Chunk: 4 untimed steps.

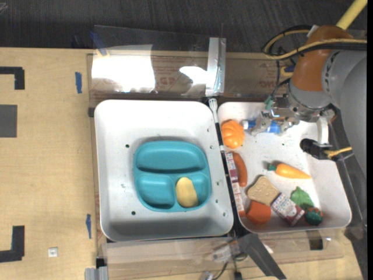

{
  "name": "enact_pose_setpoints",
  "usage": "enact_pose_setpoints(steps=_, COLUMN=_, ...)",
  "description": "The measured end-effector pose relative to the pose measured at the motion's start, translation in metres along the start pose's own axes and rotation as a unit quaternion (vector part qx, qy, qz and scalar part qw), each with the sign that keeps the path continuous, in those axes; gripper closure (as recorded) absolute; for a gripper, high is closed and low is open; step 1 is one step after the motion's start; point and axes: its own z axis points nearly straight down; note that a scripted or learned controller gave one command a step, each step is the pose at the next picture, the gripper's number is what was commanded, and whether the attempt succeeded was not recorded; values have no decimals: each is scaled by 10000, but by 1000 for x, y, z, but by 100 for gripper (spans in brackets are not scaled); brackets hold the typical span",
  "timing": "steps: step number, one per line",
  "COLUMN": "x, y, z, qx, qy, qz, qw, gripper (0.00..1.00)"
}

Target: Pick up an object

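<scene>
My jaws (pixel 273 120) hang over the far end of the right bin (pixel 338 212), just beside the small orange pumpkin (pixel 232 133) that sits against the bin's left wall. From this slant I cannot tell how wide they stand, nor whether anything lies between them; something small and blue shows right at their tip.

Taking the pumpkin as my mark: nearer the camera along the same wall lies a red sausage-like piece (pixel 239 168). Further toward the near right, a carrot (pixel 289 170) lies on the bin floor, well apart from the pumpkin. Beyond that cluster a slice of toast (pixel 263 189), a tomato (pixel 259 213), a small printed box (pixel 286 208) and a green leafy piece (pixel 302 196).

Left of the pumpkin, across the wall, the left bin (pixel 111 156) holds a teal divided tray (pixel 169 165) with a yellow potato-like piece (pixel 186 192) in its near right compartment.
</scene>
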Motion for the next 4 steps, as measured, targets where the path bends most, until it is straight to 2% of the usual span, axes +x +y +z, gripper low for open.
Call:
enact_pose_setpoints(steps=1, x=1, y=-3, z=8, qx=41, qy=42, qz=767, qw=9970, gripper=100)
enact_pose_setpoints(steps=2, x=44, y=-13, z=-115, qx=-202, qy=13, qz=482, qw=9986, gripper=100)
enact_pose_setpoints(steps=3, x=43, y=-15, z=-109, qx=-140, qy=10, qz=491, qw=9987, gripper=0)
enact_pose_setpoints(steps=4, x=29, y=7, z=6, qx=-177, qy=5, qz=341, qw=9993, gripper=0)
